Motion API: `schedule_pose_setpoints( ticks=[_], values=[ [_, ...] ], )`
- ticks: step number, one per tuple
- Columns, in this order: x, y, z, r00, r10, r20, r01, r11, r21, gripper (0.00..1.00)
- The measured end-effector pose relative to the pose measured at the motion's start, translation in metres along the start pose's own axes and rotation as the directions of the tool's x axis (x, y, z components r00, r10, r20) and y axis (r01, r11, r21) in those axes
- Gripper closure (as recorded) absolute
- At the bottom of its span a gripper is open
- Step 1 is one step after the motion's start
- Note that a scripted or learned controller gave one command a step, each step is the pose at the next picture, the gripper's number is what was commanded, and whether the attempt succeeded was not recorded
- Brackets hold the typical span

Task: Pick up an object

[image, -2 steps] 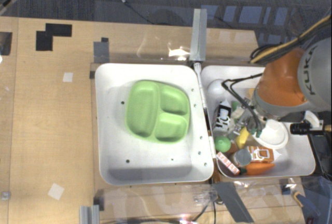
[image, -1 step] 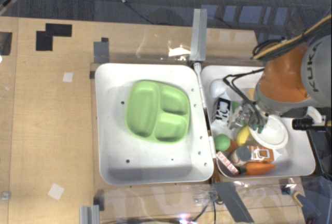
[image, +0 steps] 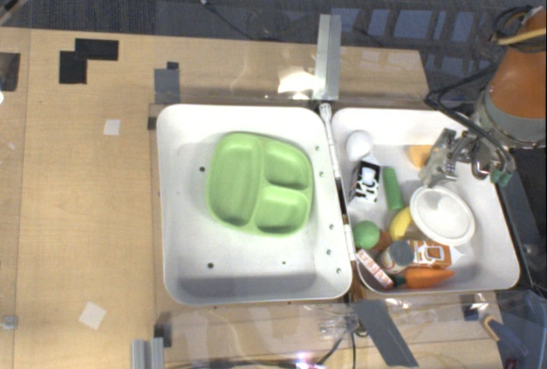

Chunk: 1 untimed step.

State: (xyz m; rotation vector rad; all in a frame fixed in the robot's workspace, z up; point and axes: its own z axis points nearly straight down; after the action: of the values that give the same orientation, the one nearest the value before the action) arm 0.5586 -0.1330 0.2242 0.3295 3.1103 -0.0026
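The grey arm with its orange band (image: 520,85) reaches in from the right edge of the view, its wrist bent downward and to the left. The metal two-finger tool (image: 442,161) at its end points down-left, hanging low, with black cables looped behind the wrist.

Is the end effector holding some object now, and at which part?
Nothing is held: the end effector hangs above the right bin, over the white bowl.

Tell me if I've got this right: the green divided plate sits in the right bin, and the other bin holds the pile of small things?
Not quite. The camera view shows the green divided plate in the left bin; the right bin holds the pile of small things.
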Motion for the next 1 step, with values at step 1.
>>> schedule_pose_setpoints(
  ticks=[1],
  values=[
    [-0.0155, -0.0212, -0.0349, 0.947, -0.321, -0.002, 0.321, 0.947, -0.001, 1.00]
  ],
)
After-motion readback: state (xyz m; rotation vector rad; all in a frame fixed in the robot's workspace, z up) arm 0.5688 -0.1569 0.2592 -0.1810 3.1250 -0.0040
